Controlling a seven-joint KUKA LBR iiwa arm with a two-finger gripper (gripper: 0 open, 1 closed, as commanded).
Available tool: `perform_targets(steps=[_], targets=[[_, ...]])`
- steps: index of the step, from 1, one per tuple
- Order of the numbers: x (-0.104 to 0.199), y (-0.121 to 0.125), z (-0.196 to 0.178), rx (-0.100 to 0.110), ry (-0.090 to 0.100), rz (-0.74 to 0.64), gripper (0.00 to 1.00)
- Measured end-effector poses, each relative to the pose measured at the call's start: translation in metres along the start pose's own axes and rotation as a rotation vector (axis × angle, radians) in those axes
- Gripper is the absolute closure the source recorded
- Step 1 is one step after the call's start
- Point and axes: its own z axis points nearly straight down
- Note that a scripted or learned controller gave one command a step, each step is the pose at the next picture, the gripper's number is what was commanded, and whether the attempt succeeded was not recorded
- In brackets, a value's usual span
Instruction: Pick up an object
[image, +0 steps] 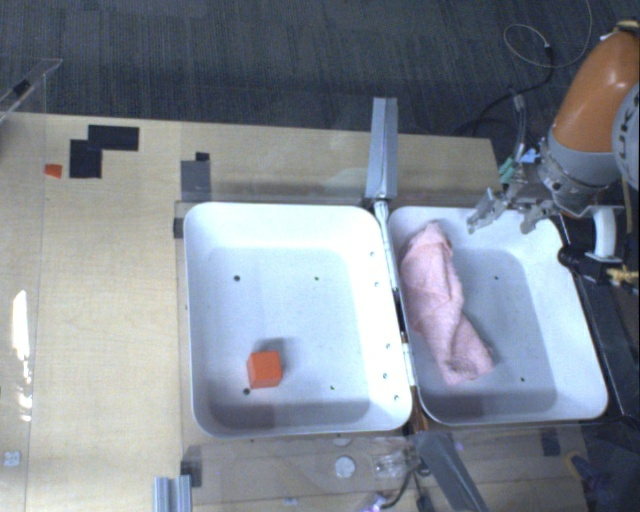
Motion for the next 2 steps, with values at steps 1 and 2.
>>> perform_targets(steps=[1,2], targets=[[0.048,0.005,0.105,-0.007,-0.001,-0.234,0.0],[0.025,-0.029,0.11,-0.013,-0.003,-0.3,0.0]])
